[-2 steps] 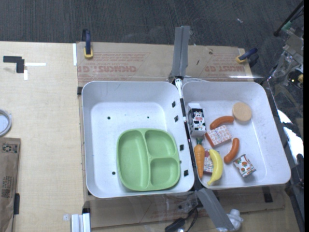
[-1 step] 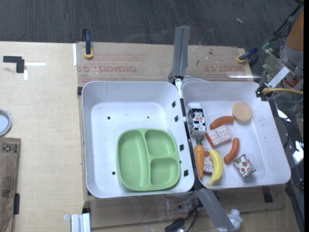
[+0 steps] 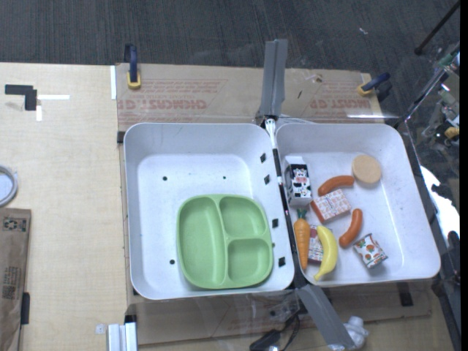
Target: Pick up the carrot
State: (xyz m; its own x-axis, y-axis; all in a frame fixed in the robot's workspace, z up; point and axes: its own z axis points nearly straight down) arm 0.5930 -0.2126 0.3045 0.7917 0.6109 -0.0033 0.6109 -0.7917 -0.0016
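Observation:
The carrot (image 3: 301, 240), orange with a small green top, lies lengthwise in the right bin (image 3: 409, 196) close to its left wall. A yellow banana (image 3: 327, 251) lies just to its right, with a small red packet (image 3: 316, 244) between and under them.
The right bin also holds a black-and-white milk carton (image 3: 297, 183), two sausages (image 3: 336, 184) (image 3: 352, 226), a round bun (image 3: 367, 170), a red snack pack (image 3: 332, 206) and a small juice carton (image 3: 370, 251). A green divided plate (image 3: 225, 241) sits in the left bin (image 3: 146, 196).

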